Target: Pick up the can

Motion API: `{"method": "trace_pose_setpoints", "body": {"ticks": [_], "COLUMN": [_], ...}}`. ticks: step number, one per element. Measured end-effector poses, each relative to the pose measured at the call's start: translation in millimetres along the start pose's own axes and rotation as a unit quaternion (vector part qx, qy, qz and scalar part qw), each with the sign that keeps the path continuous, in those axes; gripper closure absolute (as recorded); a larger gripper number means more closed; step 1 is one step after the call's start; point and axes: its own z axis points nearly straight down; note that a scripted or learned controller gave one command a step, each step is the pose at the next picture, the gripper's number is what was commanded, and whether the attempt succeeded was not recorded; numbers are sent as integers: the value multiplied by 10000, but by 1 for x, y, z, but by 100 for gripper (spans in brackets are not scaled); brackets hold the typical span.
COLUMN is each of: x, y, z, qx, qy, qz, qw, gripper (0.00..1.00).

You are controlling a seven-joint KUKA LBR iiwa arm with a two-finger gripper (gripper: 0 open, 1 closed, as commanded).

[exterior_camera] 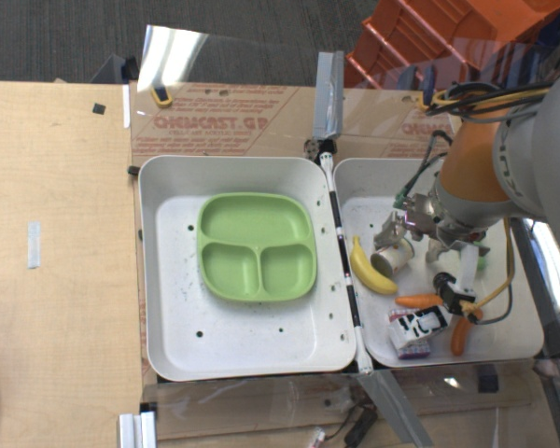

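Several loose things crowd the right bin (532, 348), so I work from its near edge outward, taking the banana (369, 271) as my marker. Nearest me, on the arm's side of the banana's lower tip, sits a small white, black and purple box (413, 329). An orange carrot (418, 301) lies between that box and the banana, and a second carrot (459, 336) lies further toward the arm.

The can (392, 256) lies on its side, touching or just beside the banana's upper half on the arm's side, with its pale round end turned toward me. The gripper (448, 250) hangs low just beyond the can, on the side away from the banana. Metal parts of it are close to the can's far end, and I cannot tell how wide the gripper is set, nor whether it touches the can.

My judgement is that a good grasp squeezes across the can's round body, not along it, and comes straight down, so the can is not rolled into the banana. The carrot also leaves little room on the near side.

The wrist points steeply down, with the orange band (476, 161) above it and the grey arm bulking in from the side opposite the banana. Beyond the banana the other way, a green divided plate (258, 246) rests in the left bin (159, 325).
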Motion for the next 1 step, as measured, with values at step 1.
{"method": "trace_pose_setpoints", "body": {"ticks": [1], "x": [-1], "y": [0], "z": [-9], "qx": [7], "qy": [-1], "qz": [19], "qw": [10000], "gripper": [100]}}
